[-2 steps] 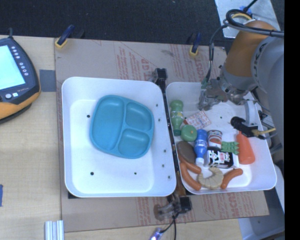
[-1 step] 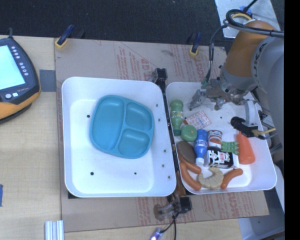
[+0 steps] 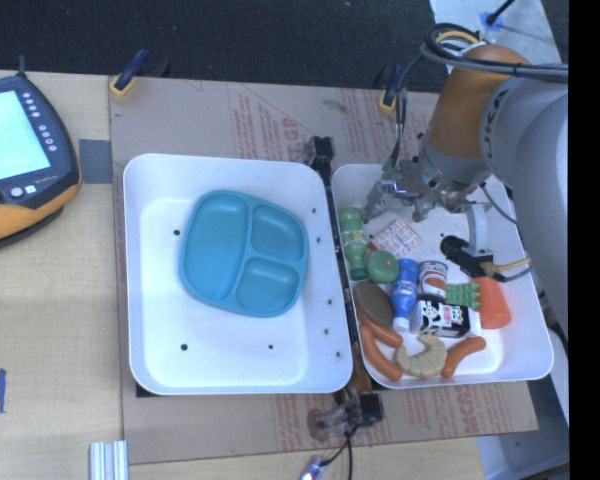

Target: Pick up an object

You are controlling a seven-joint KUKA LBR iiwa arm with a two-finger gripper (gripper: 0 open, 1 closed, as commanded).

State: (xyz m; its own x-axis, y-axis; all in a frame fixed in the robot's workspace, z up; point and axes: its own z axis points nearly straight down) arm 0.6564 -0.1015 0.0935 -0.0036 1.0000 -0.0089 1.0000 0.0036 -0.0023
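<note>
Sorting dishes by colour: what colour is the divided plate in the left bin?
Light blue; the divided plate shows clearly in the camera view.

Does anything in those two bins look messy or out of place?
Nothing looks spilled or broken. The blue plate lies alone in the left bin, slightly turned, while the toy food is heaped in the right bin.
</note>
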